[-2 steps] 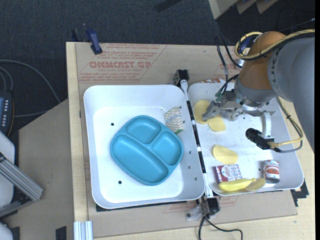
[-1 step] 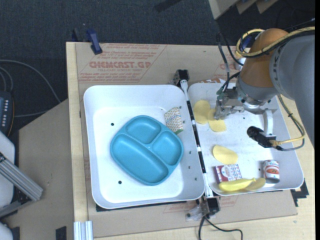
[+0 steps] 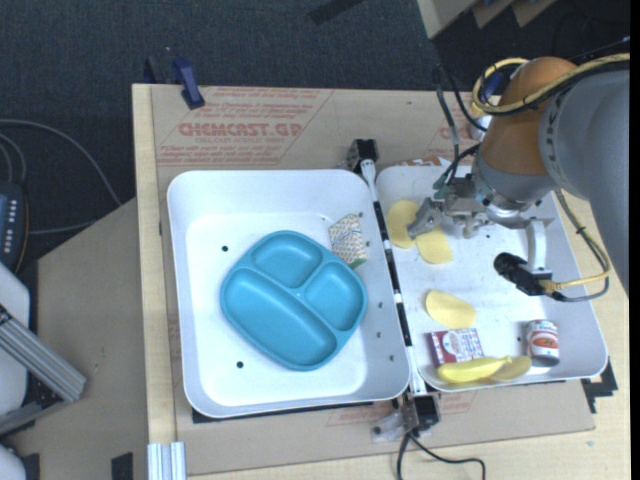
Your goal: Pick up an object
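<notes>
The nearest objects to the gripper are two pale yellow chips at the far-left part of the right bin. The gripper hangs low just over them; whether it is open or closed cannot be told. A third yellow chip lies toward the bin's middle. Along the near edge sit a red packet, a banana and a small can — close together. The left bin holds a blue divided plate with a patterned object just beyond it.
</notes>
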You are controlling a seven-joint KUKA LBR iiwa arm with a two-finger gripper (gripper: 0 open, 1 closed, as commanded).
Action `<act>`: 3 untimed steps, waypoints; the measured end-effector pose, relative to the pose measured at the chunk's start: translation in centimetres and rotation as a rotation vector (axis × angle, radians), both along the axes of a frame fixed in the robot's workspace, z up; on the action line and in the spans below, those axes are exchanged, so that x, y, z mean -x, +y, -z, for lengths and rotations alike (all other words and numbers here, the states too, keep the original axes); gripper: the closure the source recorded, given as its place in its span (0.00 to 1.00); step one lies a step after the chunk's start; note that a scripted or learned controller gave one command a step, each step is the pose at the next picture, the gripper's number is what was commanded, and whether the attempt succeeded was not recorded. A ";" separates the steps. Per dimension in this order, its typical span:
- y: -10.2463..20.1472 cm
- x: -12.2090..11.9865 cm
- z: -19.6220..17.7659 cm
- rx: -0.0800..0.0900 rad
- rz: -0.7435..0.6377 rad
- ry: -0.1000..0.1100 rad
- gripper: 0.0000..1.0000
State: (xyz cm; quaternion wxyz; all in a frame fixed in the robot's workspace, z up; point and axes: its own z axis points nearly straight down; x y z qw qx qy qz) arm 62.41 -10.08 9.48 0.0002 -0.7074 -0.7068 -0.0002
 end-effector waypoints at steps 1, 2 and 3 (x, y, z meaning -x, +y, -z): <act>0.8 6.0 1.1 0.000 0.000 0.002 0.00; 0.5 10.4 1.1 0.000 0.000 0.002 0.00; 0.5 2.0 1.0 0.001 -0.002 -0.001 0.00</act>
